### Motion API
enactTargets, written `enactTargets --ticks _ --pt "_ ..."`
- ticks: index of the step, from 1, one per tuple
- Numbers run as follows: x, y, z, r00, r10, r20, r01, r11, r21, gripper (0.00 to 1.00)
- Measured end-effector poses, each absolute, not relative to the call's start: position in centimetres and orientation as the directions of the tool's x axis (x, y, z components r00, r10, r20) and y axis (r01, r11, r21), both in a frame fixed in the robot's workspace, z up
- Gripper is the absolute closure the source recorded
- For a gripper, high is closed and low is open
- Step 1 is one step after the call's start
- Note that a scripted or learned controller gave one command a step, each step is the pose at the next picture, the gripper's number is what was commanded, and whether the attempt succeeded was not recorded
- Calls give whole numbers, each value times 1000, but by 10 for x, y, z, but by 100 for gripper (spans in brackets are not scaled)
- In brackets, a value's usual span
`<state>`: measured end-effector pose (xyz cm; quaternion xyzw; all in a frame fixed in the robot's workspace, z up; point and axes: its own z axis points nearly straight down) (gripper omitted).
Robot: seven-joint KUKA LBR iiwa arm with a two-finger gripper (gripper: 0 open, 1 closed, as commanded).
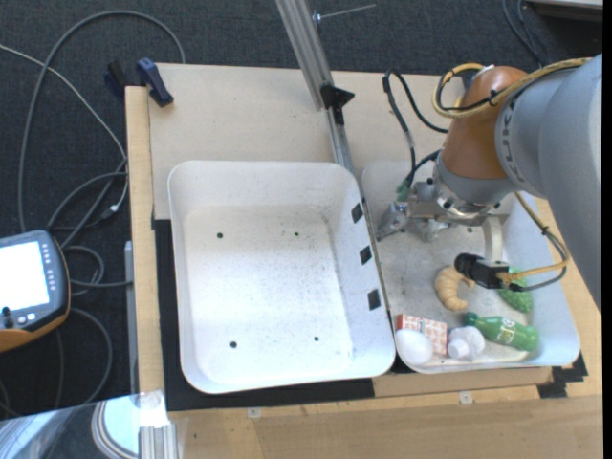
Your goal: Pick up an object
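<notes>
The pincer of the grey arm is pictured low over the far part of the right bin, close to the wall shared with the left bin. How far it is open cannot be told from this angle, and nothing is seen held in it. The nearest candidate, a tan croissant, lies on the floor of the right bin, near the pincer but apart from it. It is curved, plump in the middle and tapered toward both ends, with a matt surface. It is judged to be a light toy, probably slightly soft and not slippery, and best taken across its thick middle, where a firm hold would be least likely to tip it. Along the bin's near edge a green bottle, what looks like a white egg and a red-and-white packet are crowded together, so a grasp there is judged harder
</notes>
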<state>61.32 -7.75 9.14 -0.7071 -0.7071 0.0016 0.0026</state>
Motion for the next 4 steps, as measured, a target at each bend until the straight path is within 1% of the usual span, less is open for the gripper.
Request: enactTargets --ticks 1,2,3,4 --pt "614 -77 104 0 1000 3 1000 0 -1 100" --pt "623 -84 162 0 1000 -1 1000 0 8 100" --pt "633 -87 211 -1 1000 -1 1000 1 8 100" --pt "635 -87 266 -1 1000 -1 1000 1 8 100"
